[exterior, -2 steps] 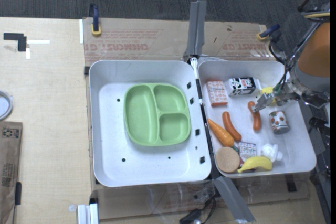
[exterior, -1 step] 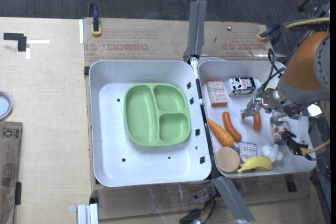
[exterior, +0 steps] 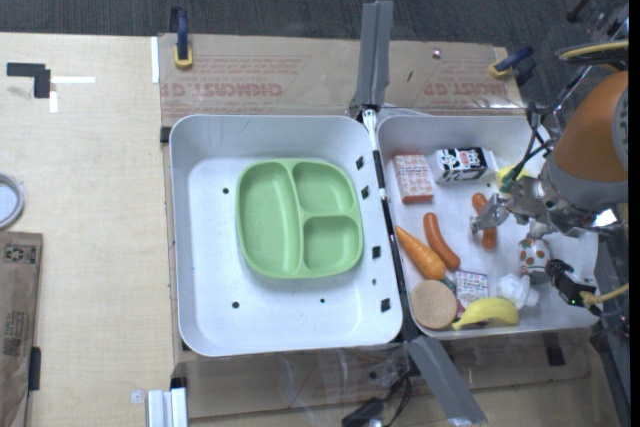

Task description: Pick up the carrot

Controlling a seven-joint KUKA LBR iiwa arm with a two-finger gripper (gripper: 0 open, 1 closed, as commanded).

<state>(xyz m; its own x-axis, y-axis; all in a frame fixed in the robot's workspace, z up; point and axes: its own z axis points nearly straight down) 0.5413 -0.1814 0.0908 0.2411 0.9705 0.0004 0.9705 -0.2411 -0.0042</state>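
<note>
In the camera view, the carrot (exterior: 421, 254) is seen lying in the right bin (exterior: 505, 128), close against that bin's left wall, its thick end toward the near side and its thin tip pointing far-left. A sausage (exterior: 441, 240) lies just beside it on the right, almost parallel, and a round brown disc (exterior: 434, 304) sits just near of its thick end. The hand (exterior: 488, 218) is seen further right in the same bin, apart from the carrot, with something small and reddish at its tip; whether it is spread or closed cannot be told.

The carrot is judged to be a light, stiff plastic toy with a smooth, tapered and somewhat slippery skin. A hold across the thicker middle is judged safest, since the taper could let it slide out. Little room is left on the wall side and beside the sausage.
</note>
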